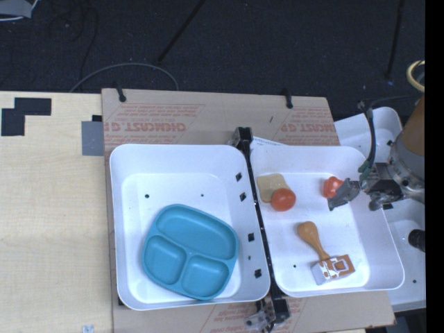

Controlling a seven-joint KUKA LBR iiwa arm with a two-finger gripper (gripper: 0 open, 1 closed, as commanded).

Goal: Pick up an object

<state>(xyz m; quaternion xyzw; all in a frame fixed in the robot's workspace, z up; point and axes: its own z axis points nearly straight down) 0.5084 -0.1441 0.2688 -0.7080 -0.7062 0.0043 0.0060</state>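
Observation:
The right bin [378, 269] holds a beige block [270, 182] touching a red ball [282, 200], a wooden pestle-like piece [312, 236], a small white and orange box [334, 268], and a small red object [331, 184]. My gripper [359, 197] hangs over the right bin's far right rim, open, with nothing between its fingers. Its left finger [339, 197] sits just below and right of the small red object, close to it; I cannot tell whether they touch. A blue divided plate [189, 250] lies in the left bin [128, 186].
A black divider [251, 207] runs between the two bins. Both bins rest on a cardboard sheet [208, 120]. A light wooden bench top [48, 220] lies to the left. White equipment [409, 255] stands right of the bins under the arm.

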